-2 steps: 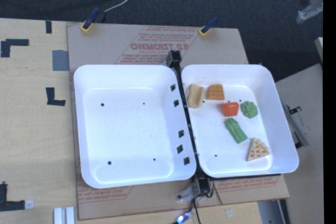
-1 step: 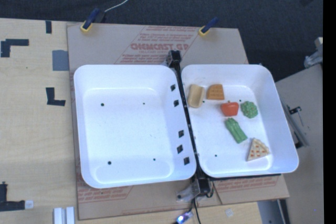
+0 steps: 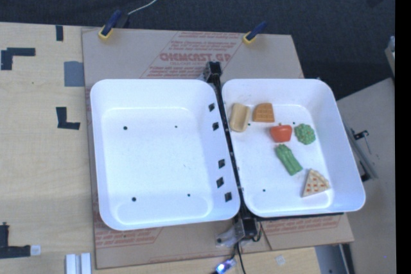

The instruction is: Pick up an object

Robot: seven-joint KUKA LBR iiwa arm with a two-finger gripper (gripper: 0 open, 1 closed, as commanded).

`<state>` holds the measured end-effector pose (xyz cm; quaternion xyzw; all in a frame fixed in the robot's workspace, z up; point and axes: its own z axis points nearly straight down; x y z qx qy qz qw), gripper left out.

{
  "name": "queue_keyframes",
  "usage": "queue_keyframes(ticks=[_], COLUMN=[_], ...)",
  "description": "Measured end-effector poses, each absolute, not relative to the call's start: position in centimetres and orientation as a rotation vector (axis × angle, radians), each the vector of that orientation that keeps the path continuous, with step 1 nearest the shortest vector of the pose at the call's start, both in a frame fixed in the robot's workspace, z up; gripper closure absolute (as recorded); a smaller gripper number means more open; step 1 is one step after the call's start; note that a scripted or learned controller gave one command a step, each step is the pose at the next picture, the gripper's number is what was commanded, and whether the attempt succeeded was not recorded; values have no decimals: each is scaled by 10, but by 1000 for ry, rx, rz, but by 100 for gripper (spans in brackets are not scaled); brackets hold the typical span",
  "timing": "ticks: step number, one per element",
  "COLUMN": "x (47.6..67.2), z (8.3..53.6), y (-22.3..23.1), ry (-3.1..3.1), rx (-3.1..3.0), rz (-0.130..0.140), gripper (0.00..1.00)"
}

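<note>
Toy foods — clustered, right bin

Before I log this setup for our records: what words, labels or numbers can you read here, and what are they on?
"CHEMCAST GP", red print seen upside down, on the brown board under the bins.
Further red print rows on that board, top and bottom edges: too blurred to read.
</note>
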<state>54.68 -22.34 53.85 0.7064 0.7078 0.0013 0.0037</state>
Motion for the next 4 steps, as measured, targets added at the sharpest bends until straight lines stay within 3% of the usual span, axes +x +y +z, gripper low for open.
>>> queue_keyframes(ticks=[1, 2, 3, 4], x=[482, 485, 485, 485], z=[536, 545, 545, 555], y=[-159, -161, -161, -161], ry=[2225, 2222, 2223, 2223], rx=[2215, 2217, 2218, 2215], rz=[3, 0, -1, 0], gripper=[0, 100, 0, 100])
